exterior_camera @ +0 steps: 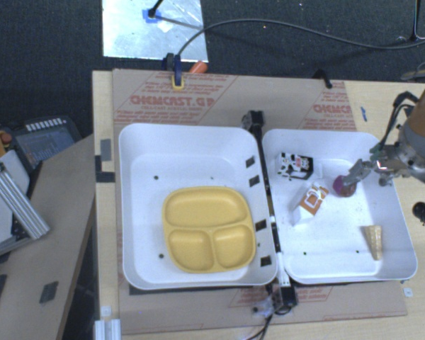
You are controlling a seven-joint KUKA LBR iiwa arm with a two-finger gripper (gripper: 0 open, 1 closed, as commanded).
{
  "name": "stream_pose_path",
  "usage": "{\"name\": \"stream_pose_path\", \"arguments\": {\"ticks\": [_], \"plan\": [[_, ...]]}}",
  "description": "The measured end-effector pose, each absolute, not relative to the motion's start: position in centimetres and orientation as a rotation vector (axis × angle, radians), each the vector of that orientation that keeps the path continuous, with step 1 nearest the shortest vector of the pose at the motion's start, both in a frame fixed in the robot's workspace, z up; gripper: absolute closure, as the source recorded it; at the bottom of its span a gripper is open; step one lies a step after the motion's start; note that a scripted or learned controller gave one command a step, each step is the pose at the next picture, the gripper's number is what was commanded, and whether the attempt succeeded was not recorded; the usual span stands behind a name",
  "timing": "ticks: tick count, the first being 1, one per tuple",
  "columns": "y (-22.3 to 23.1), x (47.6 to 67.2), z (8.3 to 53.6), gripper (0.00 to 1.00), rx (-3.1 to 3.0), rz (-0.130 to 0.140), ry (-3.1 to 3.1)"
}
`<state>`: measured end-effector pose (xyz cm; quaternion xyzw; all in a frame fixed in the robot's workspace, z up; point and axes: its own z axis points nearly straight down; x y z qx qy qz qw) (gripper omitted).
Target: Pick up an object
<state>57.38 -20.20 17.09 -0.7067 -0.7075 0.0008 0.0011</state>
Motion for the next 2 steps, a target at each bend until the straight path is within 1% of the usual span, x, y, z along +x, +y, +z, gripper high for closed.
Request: {"name": "stream_pose_path", "arguments": {"ticks": [1,2], "plan": [[-20.5,58.2,11.4,0.0,-2.219,0.002,-2.222],[-20.5,58.3,8.3,0.0,-2.22,0.0,-2.222]]}}
